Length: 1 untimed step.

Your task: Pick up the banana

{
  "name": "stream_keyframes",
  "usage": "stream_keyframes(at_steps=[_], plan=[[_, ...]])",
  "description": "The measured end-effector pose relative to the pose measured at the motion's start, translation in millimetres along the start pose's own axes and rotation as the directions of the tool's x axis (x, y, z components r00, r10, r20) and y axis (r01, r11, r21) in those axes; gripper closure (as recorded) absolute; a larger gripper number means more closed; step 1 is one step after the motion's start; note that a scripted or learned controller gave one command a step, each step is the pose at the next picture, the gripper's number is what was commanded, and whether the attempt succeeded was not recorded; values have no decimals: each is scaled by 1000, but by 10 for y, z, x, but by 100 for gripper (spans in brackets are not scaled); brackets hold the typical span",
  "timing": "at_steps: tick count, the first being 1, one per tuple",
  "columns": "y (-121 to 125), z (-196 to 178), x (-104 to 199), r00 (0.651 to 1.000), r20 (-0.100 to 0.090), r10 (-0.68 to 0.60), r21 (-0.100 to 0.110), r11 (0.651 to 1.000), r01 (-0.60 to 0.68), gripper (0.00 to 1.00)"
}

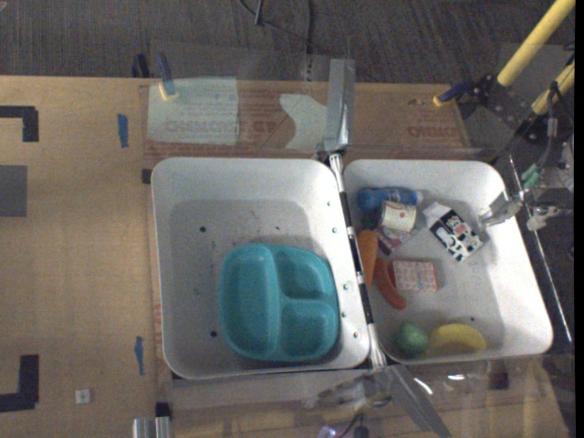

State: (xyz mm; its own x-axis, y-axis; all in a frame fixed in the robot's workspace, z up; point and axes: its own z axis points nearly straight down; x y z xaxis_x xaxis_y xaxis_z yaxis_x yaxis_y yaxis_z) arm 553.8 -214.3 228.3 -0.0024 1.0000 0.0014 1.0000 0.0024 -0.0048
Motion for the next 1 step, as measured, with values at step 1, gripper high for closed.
stream_keyframes(at_steps=[1], plan=[[-511,1328,-19,999,-8,-53,-6,999,53,0]])
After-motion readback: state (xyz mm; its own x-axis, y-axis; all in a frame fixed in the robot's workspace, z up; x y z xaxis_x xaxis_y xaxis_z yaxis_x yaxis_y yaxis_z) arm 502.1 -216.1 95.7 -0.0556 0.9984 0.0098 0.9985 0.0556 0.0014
